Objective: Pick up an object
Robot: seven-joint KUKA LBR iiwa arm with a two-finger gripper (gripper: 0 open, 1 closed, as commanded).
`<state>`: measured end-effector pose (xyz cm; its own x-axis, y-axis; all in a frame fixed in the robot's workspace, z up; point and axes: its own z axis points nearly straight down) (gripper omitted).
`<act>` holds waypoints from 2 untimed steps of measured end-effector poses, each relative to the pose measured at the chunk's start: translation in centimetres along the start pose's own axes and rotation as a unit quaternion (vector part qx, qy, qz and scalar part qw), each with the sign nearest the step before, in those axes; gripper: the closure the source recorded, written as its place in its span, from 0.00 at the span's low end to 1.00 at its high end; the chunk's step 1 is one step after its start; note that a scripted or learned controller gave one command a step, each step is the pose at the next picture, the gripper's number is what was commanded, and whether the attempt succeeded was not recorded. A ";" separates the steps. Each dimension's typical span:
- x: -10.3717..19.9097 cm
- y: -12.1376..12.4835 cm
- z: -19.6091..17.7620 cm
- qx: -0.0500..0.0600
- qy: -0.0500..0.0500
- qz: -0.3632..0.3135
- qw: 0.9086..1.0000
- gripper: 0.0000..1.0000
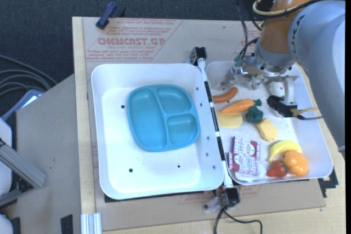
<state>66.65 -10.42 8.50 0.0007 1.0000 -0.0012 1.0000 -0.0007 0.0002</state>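
Hovering low at the back of the right bin [323, 164], the gripper [253, 75] sits just above the toy food; whether it has closed on anything I cannot tell, and nothing visibly hangs from it. Just beside it lies a sausage [225, 96], with a carrot [237, 107] touching a green piece [254, 114] next along. Both look like light, rigid, smooth plastic, likely to slip, so pinching across the narrow middle seems best. Farther out lie corn [267, 130], a banana [283, 147] and a flat packet [244, 154]. The left bin [109, 167] carries a blue divided plate [163, 117].
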 end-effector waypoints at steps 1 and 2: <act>0.0 0.1 -1.1 -0.001 0.000 0.000 1.000 1.00; 0.0 0.1 -1.0 -0.001 0.000 0.000 1.000 0.00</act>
<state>66.71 -10.37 9.52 0.0003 1.0000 -0.0017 1.0000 -0.0003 0.0019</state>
